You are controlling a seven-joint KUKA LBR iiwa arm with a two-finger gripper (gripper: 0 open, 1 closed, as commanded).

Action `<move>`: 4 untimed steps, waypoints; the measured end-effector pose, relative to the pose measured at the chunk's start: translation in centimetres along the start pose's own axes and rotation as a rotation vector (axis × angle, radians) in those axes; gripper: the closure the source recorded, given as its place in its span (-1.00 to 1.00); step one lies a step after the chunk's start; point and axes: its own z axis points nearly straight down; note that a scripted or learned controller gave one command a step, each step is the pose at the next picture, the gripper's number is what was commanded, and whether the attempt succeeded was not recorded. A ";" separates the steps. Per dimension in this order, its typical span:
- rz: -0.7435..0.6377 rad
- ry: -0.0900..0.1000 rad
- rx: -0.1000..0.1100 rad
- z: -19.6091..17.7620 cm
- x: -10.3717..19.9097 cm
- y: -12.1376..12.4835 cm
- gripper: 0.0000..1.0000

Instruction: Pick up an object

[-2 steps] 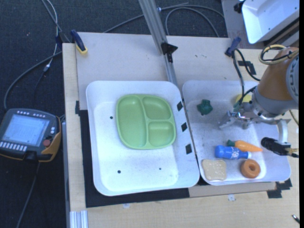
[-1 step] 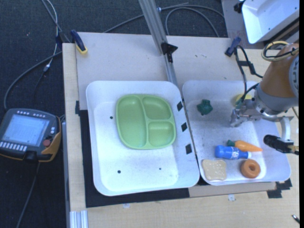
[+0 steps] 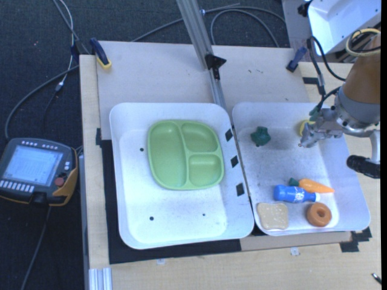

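Below, two white bins are sitting side by side on the worktop (image 3: 157, 71), their inner rims nearly touching. The left bin (image 3: 130, 222) is holding a green tray (image 3: 185, 154) with three compartments, lying flat toward its upper middle; bare floor is lying open below it and along its left side.

The right bin (image 3: 347, 189) is carrying the loose things. A dark green piece (image 3: 260, 136) is lying alone in the upper left part, well apart from the rest. Along the lower edge a cluster is gathering: a toast slice (image 3: 273, 215) at the lower left corner, a blue bottle (image 3: 294, 193) just above it, a carrot (image 3: 314, 186) lying just above and to the right of the bottle, almost touching it, and a brown donut (image 3: 318, 214) to the right, near the front rim. A small yellow thing (image 3: 303, 127) is peeking out just left of the claw.

The claw (image 3: 307, 139) is hanging over the upper right part of the right bin, pointing left and down, near the back rim. Whether its tips are spread or pressed together cannot be told, and nothing is showing between them. The middle of this bin, between the green piece and the cluster, is lying open.

A teach pendant (image 3: 36, 171) is resting off the worktop to the left.
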 end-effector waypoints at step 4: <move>-0.004 0.004 0.005 -7.5 15.5 3.3 1.00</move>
